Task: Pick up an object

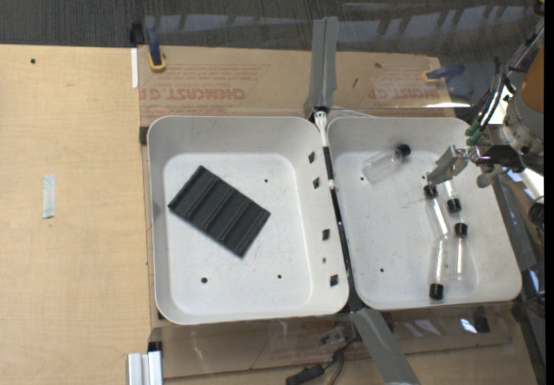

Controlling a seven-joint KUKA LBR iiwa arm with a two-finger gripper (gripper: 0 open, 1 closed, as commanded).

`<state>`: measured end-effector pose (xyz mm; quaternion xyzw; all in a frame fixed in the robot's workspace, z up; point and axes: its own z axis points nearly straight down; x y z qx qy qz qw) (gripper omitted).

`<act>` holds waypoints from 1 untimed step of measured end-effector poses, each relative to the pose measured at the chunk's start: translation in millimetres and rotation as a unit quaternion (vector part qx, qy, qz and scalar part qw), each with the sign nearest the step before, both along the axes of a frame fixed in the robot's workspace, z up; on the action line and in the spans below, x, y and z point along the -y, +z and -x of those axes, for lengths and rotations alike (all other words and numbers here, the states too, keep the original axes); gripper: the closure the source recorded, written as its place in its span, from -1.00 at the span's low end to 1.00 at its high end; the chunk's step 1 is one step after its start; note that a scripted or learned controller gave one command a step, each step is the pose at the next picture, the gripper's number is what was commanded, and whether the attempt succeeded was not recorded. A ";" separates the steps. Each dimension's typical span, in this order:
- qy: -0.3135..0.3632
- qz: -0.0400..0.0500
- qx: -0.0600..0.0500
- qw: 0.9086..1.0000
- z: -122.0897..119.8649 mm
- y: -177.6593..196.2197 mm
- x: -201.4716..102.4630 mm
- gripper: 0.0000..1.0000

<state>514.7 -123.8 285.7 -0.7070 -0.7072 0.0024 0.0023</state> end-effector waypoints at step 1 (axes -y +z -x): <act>-0.020 -0.001 0.001 1.000 -12.2 -168.1 78.2 -1.00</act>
